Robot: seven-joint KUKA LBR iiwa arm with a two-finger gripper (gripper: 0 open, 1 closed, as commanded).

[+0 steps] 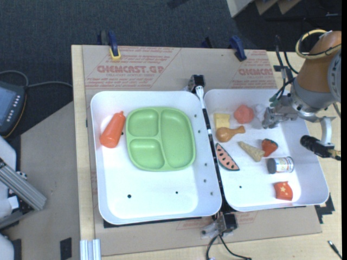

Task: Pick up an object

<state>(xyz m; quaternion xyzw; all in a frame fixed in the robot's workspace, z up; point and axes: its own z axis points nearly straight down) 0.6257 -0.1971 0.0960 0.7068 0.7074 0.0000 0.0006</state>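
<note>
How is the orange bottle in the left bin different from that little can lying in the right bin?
The orange plastic bottle is one solid colour and tapers toward its cap; the small can with silver ends and a dark label is a short, even cylinder. The bottle is the larger and lies beside the green divided plate; the can lies among toy foods. Both rest on their sides on a white bin floor.

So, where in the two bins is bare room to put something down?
The left bin has bare floor below the green plate, along its near edge. The right bin is crowded: only a small patch lies between the watermelon slice and the red piece.
</note>
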